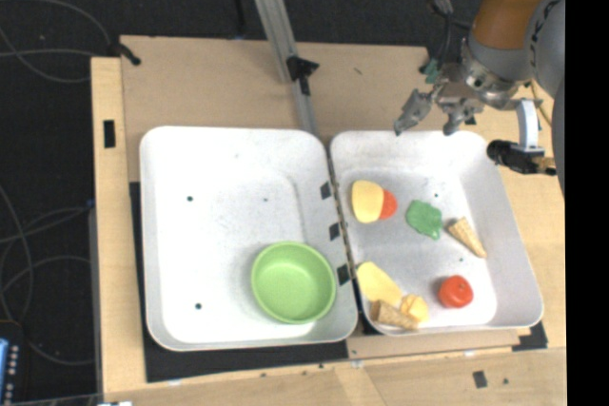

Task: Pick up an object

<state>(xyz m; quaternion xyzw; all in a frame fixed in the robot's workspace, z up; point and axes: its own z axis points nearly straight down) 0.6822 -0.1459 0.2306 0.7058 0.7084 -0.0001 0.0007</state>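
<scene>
— Nearest the front, what is seen?
— A green bowl (293, 281) in the left bin (181, 166); toy foods in the right bin (495, 204): a red tomato (456, 291), a yellow piece (367, 202).
— And farther back?
— The tool (434, 114) is held above the right bin's far rim, fingers spread wide, nothing gripped.
</scene>
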